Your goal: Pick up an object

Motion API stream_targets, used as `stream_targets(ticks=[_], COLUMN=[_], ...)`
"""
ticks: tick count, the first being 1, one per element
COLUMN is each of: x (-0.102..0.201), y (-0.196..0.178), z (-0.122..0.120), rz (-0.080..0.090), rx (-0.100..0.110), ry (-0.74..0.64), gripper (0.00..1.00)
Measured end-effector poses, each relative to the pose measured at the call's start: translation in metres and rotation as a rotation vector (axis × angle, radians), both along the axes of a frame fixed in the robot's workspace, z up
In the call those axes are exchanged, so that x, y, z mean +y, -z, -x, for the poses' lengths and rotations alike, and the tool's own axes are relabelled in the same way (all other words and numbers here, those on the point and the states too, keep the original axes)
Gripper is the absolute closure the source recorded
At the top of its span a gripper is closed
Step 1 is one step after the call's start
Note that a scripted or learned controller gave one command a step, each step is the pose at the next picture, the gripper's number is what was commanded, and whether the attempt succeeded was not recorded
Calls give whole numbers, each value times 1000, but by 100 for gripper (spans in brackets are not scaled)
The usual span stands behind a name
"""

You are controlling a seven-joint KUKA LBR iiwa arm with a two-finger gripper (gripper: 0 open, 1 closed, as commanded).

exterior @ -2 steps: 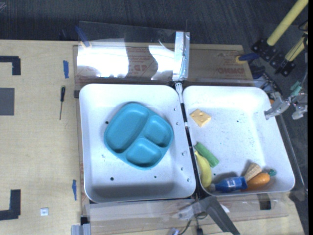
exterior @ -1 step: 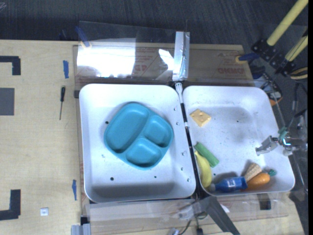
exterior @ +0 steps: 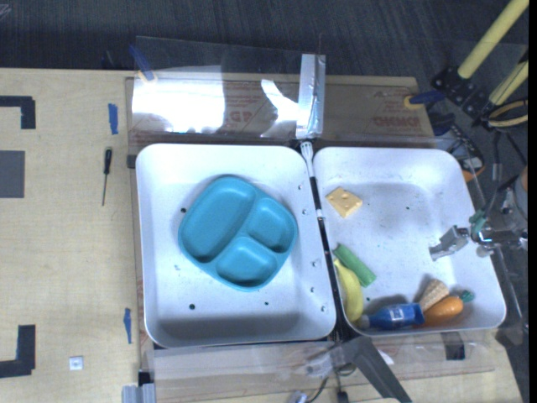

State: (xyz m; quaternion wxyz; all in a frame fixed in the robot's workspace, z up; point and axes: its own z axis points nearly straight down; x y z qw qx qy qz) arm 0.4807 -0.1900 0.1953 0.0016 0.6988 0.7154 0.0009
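What we cannot make out around the gripper

We see the small metal two-finger gripper (exterior: 445,243) at the right side of the right-hand shallow white bin (exterior: 394,162), too small and blurred for us to tell how its fingers stand. Behind them the grey arm (exterior: 503,233) is cut off by the right edge. Below the fingers, the tan cone-shaped object (exterior: 432,292) is partly hidden by the orange carrot-like piece (exterior: 445,308), and the blue bottle (exterior: 394,316) covers the yellow banana's (exterior: 350,288) lower tip.
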Motion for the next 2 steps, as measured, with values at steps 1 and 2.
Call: stream_targets(ticks=[1,2], x=[-13,-20], y=[98,105], z=[-1,-2], rz=[-5,-19], rx=[-1,4], ry=[60,-97], gripper=[0,0])
